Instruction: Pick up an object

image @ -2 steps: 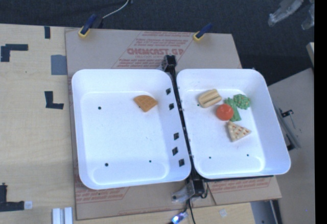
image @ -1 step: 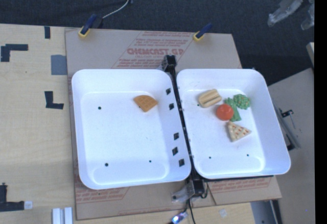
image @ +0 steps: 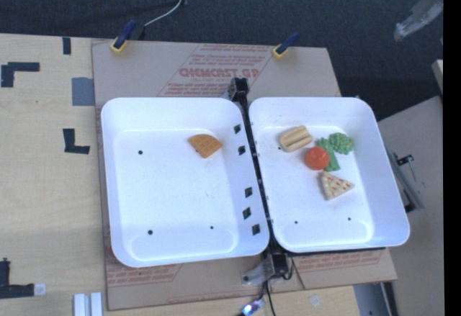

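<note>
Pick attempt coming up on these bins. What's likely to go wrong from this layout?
1. The right bin crowds its items: the tomato touches the broccoli and sits close to the hot dog bun and pizza slice. A grasp there may nudge or catch a neighbour.
2. The orange wedge in the left bin looks flat and low, so fingers could slide over it.

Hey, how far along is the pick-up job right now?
Nothing looks picked yet. The orange wedge lies in the left bin; the bun, tomato, greens and waffle triangle lie in the right bin. Nothing is in hand; the whole grasp remains.
</note>
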You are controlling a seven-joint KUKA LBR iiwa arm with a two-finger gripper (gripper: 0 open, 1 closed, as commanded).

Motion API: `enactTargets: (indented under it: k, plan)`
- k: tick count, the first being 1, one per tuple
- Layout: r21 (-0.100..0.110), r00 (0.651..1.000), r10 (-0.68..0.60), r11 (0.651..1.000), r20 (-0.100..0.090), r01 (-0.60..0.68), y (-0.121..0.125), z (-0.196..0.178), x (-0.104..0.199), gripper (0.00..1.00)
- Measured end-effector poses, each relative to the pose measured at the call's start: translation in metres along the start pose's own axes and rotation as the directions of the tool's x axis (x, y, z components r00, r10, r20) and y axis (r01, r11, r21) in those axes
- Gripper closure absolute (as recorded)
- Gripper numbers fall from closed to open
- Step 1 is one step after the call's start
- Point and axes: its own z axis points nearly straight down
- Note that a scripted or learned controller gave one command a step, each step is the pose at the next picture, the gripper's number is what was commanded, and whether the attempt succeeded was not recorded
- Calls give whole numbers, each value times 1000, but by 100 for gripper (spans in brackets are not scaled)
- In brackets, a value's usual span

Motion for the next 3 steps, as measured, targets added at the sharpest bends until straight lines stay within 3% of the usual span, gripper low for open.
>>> enactTargets:
  k: [1,3]
  plan:
    - [0,1000,-2,1000,0,2,0,0,1,0]
    - [1,1000,0,1000,0,0,-20,0,-59,0]
